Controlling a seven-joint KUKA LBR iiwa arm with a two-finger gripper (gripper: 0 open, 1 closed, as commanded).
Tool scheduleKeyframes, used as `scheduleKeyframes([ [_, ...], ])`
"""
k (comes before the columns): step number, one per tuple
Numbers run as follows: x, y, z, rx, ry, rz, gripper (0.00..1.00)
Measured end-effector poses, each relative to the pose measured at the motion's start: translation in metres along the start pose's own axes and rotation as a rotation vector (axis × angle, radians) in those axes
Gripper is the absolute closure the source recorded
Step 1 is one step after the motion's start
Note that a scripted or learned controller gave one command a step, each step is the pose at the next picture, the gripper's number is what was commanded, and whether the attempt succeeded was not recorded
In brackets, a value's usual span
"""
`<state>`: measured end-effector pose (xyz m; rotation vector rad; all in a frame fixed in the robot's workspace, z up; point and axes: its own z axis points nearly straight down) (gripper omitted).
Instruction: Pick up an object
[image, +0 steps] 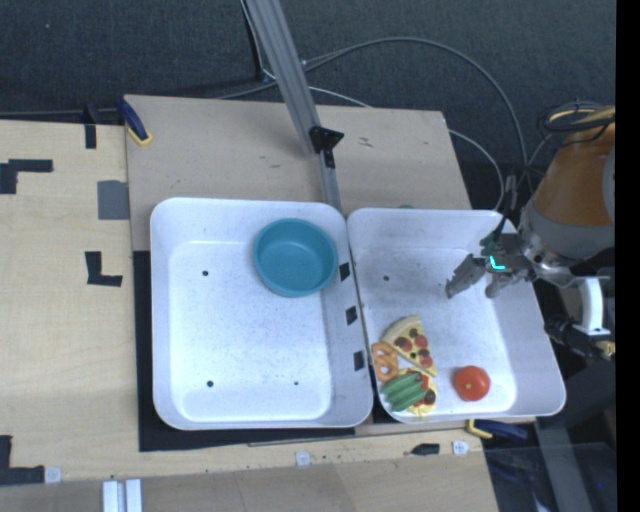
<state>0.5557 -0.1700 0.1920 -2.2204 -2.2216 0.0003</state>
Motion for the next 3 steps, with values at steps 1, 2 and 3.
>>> scheduleKeyframes([
  [1,0.000,0.000,0.000,0.000,0.000,0.000,0.00],
  [2,-0.002,0.005,0.045,0.004,0.001,0.000,0.00],
  [3,-0.002,0.005,0.094,-0.003,-0.001,0.000,0.00],
])
